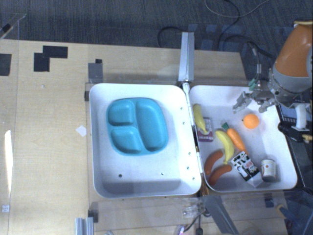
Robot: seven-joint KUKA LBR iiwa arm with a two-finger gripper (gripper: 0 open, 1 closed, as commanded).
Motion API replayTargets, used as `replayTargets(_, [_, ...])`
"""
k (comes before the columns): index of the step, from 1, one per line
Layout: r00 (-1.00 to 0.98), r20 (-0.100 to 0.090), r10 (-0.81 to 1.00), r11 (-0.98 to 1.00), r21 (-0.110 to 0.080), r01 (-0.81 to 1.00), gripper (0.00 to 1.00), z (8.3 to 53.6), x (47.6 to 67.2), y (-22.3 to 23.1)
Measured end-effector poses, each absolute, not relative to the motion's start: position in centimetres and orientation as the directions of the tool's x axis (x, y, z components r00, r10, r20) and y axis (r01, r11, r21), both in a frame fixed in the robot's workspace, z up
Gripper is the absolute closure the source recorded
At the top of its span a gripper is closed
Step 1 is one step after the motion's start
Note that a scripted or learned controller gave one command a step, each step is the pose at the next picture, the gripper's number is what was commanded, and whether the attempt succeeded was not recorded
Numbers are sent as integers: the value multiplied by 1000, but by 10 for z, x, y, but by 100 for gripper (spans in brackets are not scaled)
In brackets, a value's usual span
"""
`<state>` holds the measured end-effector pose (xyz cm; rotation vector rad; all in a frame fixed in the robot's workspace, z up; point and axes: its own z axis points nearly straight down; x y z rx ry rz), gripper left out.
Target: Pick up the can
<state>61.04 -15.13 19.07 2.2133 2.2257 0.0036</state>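
The can (268,169) is small and silver-grey and lies in the front right corner of the right bin (288,153), with its round end facing up toward the camera. My gripper (253,103) hangs over the back of that bin, well behind the can. It is open, its fingers spread, with nothing between them. An orange ball (251,121) lies just in front of the gripper, between it and the can.
The right bin also holds two bananas (198,118) (226,145), a carrot (236,138), two brown sausages (213,161), a purple packet (206,132) and a black-and-white box (245,165) that touches the can's left side. In the left bin (100,131) lies a blue divided tray (137,125).
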Motion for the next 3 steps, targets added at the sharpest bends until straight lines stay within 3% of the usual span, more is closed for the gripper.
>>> replayTargets(1, [75, -2, 997, -75, 9, 997, 0, 255, 657, -182])
replayTargets(2, [126, -1, 992, -126, 9, 992, 0, 268, 671, -198])
replayTargets(3, [-16, -3, 1000, 16, 6, 1000, 0, 272, 671, -193])
